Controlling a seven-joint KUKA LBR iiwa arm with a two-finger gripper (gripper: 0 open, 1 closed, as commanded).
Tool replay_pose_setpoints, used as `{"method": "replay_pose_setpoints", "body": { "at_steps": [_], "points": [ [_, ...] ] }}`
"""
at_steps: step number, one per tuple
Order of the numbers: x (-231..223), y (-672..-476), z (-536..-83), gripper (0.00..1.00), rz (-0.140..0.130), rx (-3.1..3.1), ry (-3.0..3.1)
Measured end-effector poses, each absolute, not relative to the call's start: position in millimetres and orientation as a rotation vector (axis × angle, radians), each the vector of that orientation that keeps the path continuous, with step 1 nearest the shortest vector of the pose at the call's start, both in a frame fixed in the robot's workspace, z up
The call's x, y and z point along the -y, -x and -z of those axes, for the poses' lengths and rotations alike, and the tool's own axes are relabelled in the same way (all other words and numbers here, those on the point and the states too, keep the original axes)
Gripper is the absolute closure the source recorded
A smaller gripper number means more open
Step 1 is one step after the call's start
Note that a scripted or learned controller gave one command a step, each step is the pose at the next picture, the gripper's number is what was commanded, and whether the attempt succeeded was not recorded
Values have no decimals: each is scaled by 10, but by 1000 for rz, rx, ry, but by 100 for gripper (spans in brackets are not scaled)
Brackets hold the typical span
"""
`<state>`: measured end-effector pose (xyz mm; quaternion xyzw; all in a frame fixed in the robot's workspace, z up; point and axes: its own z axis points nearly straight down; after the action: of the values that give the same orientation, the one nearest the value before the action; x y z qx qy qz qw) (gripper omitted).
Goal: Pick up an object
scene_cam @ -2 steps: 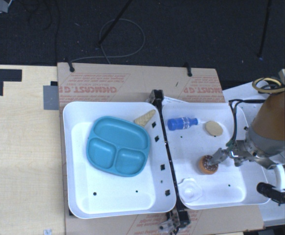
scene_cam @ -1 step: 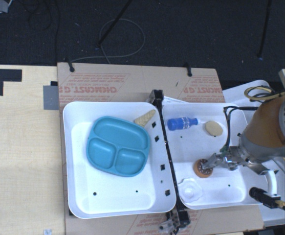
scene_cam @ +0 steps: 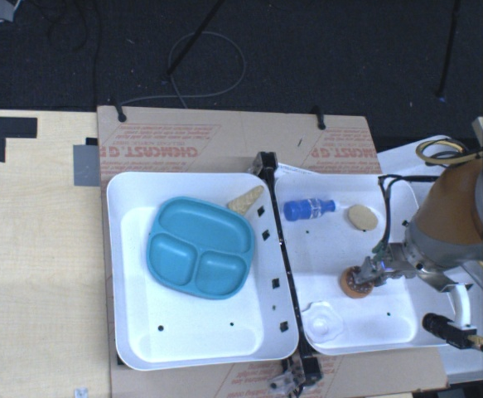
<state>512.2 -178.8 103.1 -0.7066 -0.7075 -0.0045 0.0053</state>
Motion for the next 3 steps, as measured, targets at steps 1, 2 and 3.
{"method": "replay_pose_setpoints", "body": {
  "at_steps": [1, 2, 3],
  "points": [
    [1841, -5186, -1483, 100, 1, 2224, 2222],
    [1877, -5181, -2114, 100, 3, 2225, 2223],
    [1884, -5188, -2447, 100, 1, 2224, 2221]
  ]
}}
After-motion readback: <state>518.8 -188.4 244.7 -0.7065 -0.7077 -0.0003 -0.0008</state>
